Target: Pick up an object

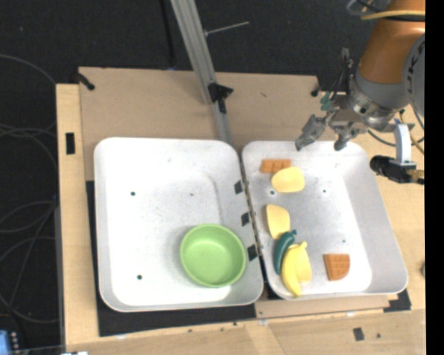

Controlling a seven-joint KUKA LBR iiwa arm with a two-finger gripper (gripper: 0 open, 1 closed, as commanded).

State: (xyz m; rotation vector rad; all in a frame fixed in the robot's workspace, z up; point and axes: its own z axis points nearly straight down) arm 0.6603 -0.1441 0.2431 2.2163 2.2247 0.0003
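Bins (pixel 170 154) sit side by side; the right one holds small yellow and orange toys. Nearest the claw (pixel 324 135) is a yellow lump (pixel 287 180), down and left of it. Claw fingers are spread apart, holding nothing.

A robotics lab: plywood bench (pixel 163 87), loose cables (pixel 18 146), white bins (pixel 133 168).

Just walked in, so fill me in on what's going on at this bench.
The gripper hangs open over the far edge of the right bin, holding nothing. Below it lie an orange block, two yellow pieces, a banana with a dark green piece, and another orange block. The left bin holds a green bowl.
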